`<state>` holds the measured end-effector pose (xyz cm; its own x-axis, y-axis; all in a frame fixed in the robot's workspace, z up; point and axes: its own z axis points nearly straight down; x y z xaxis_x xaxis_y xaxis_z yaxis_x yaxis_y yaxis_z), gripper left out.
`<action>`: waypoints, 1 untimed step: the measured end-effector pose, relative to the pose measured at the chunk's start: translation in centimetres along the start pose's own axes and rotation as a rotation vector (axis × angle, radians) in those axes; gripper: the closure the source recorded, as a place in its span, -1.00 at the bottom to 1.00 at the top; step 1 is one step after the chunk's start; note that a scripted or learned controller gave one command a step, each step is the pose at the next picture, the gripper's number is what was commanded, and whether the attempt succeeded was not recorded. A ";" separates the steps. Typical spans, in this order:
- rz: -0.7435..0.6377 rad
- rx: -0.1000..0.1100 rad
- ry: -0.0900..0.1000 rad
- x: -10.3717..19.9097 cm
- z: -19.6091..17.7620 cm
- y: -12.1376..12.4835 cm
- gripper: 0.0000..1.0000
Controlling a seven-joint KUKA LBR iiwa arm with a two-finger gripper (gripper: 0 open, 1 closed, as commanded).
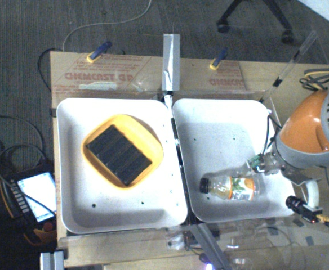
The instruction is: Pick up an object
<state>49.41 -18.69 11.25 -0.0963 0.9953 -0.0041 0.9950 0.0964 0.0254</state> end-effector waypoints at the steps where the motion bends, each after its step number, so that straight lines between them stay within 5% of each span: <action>1: 0.030 0.026 0.002 -1.2 -3.1 2.3 1.00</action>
